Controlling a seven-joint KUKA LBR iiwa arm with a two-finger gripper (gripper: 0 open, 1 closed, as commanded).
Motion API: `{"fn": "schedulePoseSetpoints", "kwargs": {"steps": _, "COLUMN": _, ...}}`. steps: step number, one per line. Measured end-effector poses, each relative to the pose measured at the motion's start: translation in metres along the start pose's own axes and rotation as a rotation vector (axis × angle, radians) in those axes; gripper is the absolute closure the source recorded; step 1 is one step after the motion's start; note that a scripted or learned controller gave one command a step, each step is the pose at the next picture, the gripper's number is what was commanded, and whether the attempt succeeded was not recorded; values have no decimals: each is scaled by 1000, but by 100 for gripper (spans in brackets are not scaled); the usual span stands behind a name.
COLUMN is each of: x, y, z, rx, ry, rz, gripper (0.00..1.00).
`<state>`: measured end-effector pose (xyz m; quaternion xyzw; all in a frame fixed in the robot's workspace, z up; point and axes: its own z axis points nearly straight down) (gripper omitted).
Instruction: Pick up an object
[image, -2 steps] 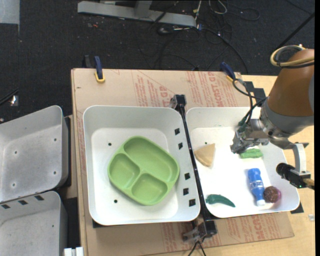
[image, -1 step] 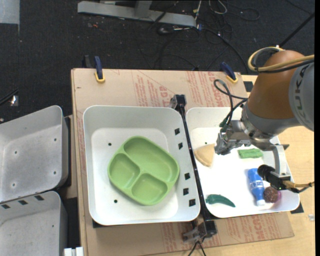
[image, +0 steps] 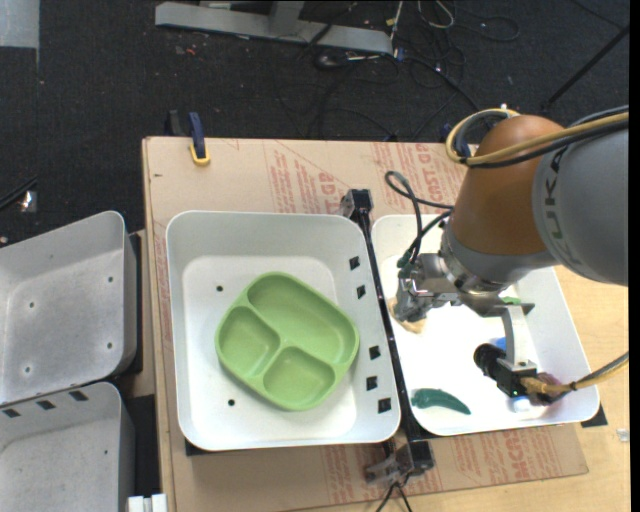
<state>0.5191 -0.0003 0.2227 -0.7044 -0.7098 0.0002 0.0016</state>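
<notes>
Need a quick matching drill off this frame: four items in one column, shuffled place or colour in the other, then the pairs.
Things:
1. divided plate
2. teal leaf-shaped piece
3. gripper
4. yellow clamp

Descriptions:
A. low over the right bin, near its left wall
B. light green, lying in the left bin
C. on the board's far left edge, outside both bins
D. dark green, by the right bin's near edge

Pairs: 1-B, 2-D, 3-A, 4-C
</notes>
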Motion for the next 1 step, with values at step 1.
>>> {"fn": "schedulePoseSetpoints", "kwargs": {"steps": 1, "x": 64, "y": -10, "z": -1, "rx": -1, "ry": 1, "rz": -2, "gripper": 100}}
